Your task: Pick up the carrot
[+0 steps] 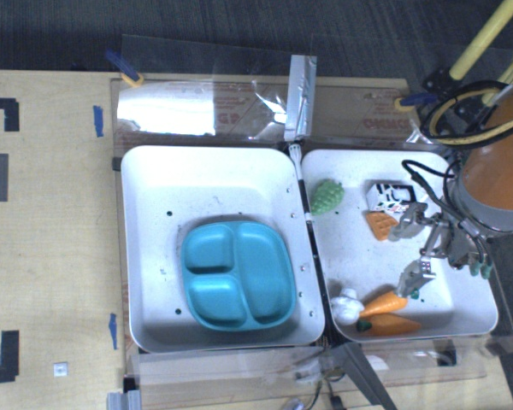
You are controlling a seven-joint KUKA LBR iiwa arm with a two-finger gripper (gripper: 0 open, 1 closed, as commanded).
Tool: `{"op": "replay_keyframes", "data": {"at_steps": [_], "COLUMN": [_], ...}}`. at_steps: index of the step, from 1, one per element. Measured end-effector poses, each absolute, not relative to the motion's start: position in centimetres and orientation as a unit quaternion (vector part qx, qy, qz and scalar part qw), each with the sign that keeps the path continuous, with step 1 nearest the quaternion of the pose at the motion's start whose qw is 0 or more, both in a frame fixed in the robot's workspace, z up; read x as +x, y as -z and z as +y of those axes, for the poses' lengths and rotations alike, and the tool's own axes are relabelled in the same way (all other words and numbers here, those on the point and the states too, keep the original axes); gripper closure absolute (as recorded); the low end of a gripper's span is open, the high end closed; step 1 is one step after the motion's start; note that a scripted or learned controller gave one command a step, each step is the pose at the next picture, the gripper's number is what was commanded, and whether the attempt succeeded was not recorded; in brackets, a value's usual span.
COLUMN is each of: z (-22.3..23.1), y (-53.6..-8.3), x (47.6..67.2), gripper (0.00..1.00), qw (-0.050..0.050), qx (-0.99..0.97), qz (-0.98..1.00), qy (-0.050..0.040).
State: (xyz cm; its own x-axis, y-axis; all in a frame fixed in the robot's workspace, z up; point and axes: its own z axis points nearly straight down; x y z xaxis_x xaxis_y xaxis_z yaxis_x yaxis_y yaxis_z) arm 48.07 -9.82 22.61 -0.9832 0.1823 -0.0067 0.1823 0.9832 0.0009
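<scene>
**Carrot awaits pickup in right bin**

Carrot lies at the lower right of the frame, just below the gripper, whose fingers are spread and hold nothing. Approach appears under way; next it likely must drop and close. A green ball sits above left.

The arm has a broad orange band with a grey ring below it, near the wrist. Black cables run in loops along this part, and a yellow cable lies among them higher up. The gripper is made of bare silver metal with thin fingers, and small teal-coloured parts sit on its side.
</scene>
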Motion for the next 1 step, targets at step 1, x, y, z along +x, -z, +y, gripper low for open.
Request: {"op": "replay_keyframes", "data": {"at_steps": [1], "z": [-12.65], "y": [-13.38], "x": [59.80], "gripper": [0.00], "qw": [-0.001], "qx": [0.109], "qz": [0.994], "qy": [-0.0010]}}
